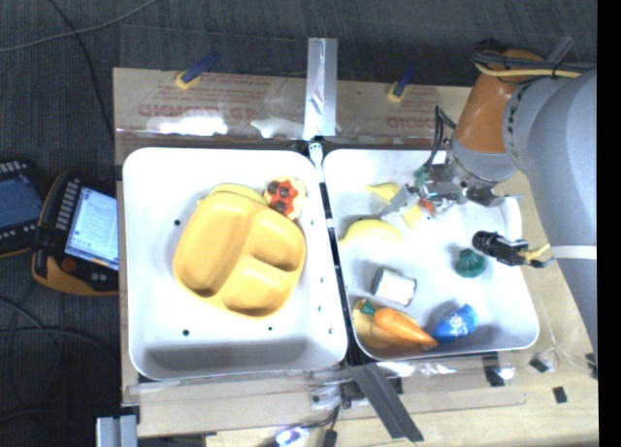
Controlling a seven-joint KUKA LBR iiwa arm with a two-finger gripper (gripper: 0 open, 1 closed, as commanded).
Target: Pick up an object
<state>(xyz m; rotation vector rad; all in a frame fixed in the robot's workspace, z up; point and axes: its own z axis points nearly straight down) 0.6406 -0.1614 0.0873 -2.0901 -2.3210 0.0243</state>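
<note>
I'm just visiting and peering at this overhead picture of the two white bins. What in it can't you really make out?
- Gripper: in the camera view it is small and blurred over the right bin, so its grasp is unclear.
- Small orange and black object: too small to identify, beside the yellow divided tray.
- Blue object: its shape is unclear.
- Handheld screen: its text is unreadable.
</note>
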